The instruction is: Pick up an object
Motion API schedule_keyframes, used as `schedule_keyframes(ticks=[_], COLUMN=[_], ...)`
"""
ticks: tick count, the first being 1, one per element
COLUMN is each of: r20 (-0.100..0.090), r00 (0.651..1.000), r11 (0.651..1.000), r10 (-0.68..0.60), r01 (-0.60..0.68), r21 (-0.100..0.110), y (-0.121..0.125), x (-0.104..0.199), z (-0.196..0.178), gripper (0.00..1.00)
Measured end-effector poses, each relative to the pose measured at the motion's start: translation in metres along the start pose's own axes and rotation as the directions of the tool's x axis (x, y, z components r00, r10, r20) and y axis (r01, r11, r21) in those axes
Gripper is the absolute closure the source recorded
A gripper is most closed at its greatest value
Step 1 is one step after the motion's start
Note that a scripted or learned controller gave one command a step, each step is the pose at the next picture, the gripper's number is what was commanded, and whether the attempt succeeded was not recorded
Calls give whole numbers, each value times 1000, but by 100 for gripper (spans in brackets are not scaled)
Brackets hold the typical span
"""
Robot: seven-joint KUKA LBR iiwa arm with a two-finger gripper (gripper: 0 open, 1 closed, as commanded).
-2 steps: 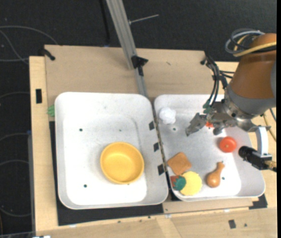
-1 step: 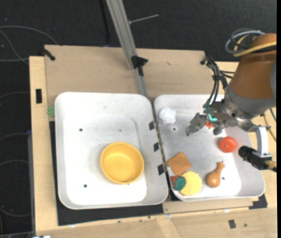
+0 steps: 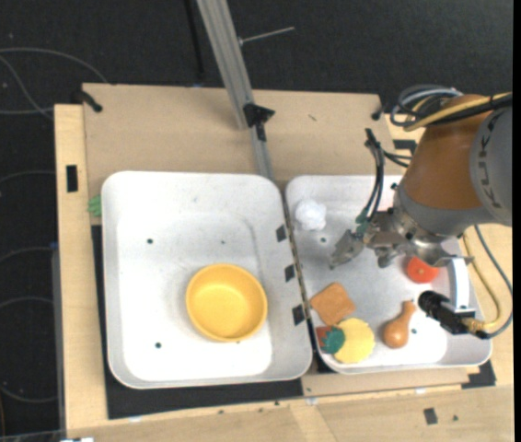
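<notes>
Bench with two white bins sitting on dark floor. Arm is hovering over the right bin (image 3: pixel 385 362), gripper (image 3: pixel 364 247) looking spread, holding nothing. Toast piece (image 3: pixel 331 302) is lying near the front beside a yellow ball (image 3: pixel 356 339); probably light, stiff, best pinched across edges. Wrist is hiding an orange item (image 3: pixel 420 269).

This is a robotics lab test cell. A plywood bench (image 3: pixel 196 127) bears two shallow white bins (image 3: pixel 132 210) side by side, a grey-and-orange industrial arm (image 3: pixel 449 173) reaches in from the right, an aluminium post (image 3: pixel 224 44) rises at the far side, and loose cables (image 3: pixel 3 72) trail over dark flooring on the left.
</notes>
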State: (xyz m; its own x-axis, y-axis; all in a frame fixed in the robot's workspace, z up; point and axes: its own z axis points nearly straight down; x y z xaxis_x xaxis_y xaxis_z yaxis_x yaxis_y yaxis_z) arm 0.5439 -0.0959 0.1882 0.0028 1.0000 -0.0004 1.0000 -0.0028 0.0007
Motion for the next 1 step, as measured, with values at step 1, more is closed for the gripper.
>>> schedule_keyframes(ticks=[1], r20=[2], r00=[1000], r11=[1000], r10=[-1], r01=[1], r21=[5], y=[2], x=[-12], z=[53], gripper=[0])
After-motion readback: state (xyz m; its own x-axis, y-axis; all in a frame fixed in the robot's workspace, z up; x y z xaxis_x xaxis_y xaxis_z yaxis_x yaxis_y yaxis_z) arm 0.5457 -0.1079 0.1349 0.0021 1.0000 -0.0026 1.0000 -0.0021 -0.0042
